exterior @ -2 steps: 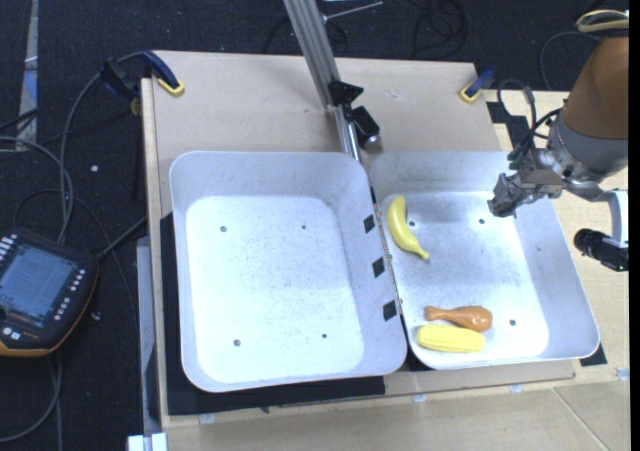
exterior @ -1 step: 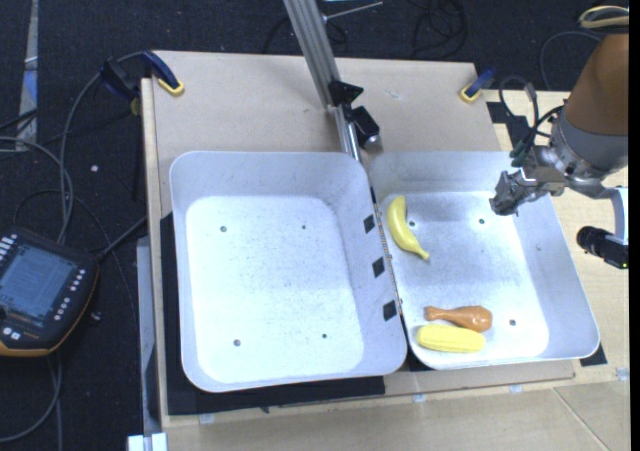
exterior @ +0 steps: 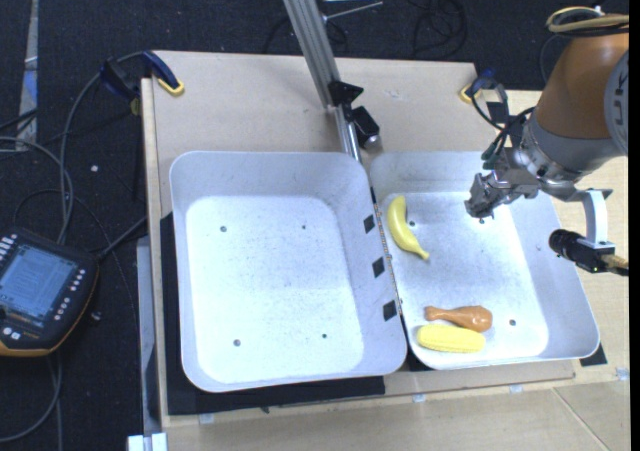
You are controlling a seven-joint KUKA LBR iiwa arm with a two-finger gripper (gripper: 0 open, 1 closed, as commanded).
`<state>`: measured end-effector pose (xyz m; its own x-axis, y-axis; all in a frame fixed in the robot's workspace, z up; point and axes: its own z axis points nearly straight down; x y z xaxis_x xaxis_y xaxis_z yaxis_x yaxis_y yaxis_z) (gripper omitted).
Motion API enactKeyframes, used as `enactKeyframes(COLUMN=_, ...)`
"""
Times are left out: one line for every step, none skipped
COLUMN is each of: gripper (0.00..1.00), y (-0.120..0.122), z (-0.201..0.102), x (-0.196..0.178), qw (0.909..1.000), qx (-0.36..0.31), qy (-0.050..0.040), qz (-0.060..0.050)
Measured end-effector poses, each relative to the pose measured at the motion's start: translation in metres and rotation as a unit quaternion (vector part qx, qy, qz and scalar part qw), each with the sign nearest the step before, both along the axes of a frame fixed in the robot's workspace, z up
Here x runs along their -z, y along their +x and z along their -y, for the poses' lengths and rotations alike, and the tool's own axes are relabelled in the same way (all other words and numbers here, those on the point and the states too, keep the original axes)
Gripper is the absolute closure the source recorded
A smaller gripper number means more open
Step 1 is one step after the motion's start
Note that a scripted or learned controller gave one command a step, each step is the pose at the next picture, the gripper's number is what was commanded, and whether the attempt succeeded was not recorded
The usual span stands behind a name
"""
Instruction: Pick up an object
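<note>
gripper (exterior: 482,207) at right bin's (exterior: 560,334) 1 o'clock | jaws' state: cannot tell | advice: descend squarely over banana (exterior: 404,227) at 9 o'clock, straddle its narrow width

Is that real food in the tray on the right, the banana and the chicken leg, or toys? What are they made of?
Likely plastic toys. The banana is a uniform, unblemished yellow with a smooth surface. The chicken leg is an even orange-brown with a slight sheen, like moulded plastic. The yellow piece beside it looks the same. The bin looks like matte white plastic.
</note>
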<state>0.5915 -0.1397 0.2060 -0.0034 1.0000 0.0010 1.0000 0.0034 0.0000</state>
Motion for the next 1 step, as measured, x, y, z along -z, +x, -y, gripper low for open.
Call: enactKeyframes(gripper=1.0, y=-0.0058, z=-0.0567, x=0.0036, qw=1.0, qx=-0.001, qy=0.0003, qz=0.0)
